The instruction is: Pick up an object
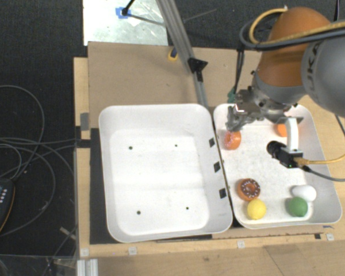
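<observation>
Two bins, and I am hovering the gripper (234, 125) over the right one.

Going left to right: the left bin (112, 171) is sitting bare-floored, so every candidate is waiting in the right bin (328, 209). I am working above the orange ball (232, 140) by its left wall; whether the fingers are open or closed I cannot tell. The donut (249, 188), yellow ball (256, 209), green ball (297, 206) and white ball (304, 192) are clustering near the front.
</observation>
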You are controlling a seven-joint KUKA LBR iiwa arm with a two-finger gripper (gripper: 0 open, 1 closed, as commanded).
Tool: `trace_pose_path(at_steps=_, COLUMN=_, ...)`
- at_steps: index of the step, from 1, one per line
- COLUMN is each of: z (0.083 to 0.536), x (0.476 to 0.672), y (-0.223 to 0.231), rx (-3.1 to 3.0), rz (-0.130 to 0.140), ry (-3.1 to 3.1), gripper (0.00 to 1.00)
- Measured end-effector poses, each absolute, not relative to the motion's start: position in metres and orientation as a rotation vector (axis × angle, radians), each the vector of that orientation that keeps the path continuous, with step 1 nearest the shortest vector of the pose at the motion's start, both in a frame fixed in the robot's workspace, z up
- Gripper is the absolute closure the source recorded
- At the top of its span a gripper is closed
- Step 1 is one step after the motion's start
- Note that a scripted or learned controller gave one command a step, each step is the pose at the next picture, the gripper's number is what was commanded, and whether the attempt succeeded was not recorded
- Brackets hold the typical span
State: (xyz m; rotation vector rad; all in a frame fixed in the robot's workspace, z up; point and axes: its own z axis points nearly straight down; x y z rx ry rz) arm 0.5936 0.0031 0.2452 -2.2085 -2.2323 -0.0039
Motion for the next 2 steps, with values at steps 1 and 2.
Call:
trace_pose_path(at_steps=1, z=0.251, x=0.584, y=0.052, rx=-2.209, rz=-0.004, ry=-2.233, gripper=1.0)
trace_pose_path(at_steps=2, z=0.247, x=0.573, y=0.093, rx=-2.209, rz=-0.002, ry=-2.231, gripper=1.0)
